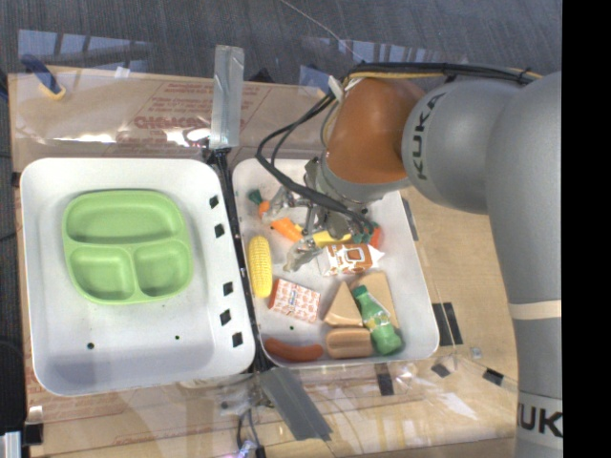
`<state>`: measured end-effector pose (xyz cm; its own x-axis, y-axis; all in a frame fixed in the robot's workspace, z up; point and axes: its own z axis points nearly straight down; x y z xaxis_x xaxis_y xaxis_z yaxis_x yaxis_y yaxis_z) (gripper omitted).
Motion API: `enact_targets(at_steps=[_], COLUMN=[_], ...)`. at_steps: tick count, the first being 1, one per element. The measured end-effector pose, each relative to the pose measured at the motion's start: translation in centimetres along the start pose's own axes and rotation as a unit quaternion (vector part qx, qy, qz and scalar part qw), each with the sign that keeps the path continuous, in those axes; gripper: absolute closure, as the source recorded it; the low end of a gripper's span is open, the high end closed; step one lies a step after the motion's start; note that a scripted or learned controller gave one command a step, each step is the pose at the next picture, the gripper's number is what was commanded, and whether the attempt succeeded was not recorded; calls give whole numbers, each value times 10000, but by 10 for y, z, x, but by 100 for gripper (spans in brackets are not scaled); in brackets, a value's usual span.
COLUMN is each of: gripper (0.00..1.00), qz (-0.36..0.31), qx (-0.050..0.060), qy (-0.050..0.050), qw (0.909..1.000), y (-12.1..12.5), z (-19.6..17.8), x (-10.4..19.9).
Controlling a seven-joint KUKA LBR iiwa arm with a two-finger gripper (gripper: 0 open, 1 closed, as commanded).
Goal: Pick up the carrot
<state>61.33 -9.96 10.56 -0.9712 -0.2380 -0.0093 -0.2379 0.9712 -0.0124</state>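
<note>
Your tool [304, 241] hangs low beside the carrot [284, 227] in the right bin [420, 294] for a grab; its grip state you cannot tell.

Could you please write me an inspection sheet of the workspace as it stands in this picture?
Surface: two shallow white bins side by side, left bin and right bin, on a bench covered with clear plastic sheet.
Job's things: carrot lies in the upper left of the right bin, close beside the gripper.
Clutter: green divided tray in the left bin; in the right bin a corn cob, a green bottle, a sausage, a bread roll and a small printed box.
Grippers: gripper low over the right bin; grasp unclear.
Cables: black cables loop by the wrist.
Surroundings: dark carpet, grey tape.
</note>
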Motion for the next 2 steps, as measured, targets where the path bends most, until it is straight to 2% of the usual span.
enact_targets(at_steps=[1, 2], gripper=[100, 100], qz=[-28, -1251], qx=[6, -53], qy=[-25, 21], qw=[10000, 9921], y=[1, -57], z=[-11, -50], x=[-2, 4])
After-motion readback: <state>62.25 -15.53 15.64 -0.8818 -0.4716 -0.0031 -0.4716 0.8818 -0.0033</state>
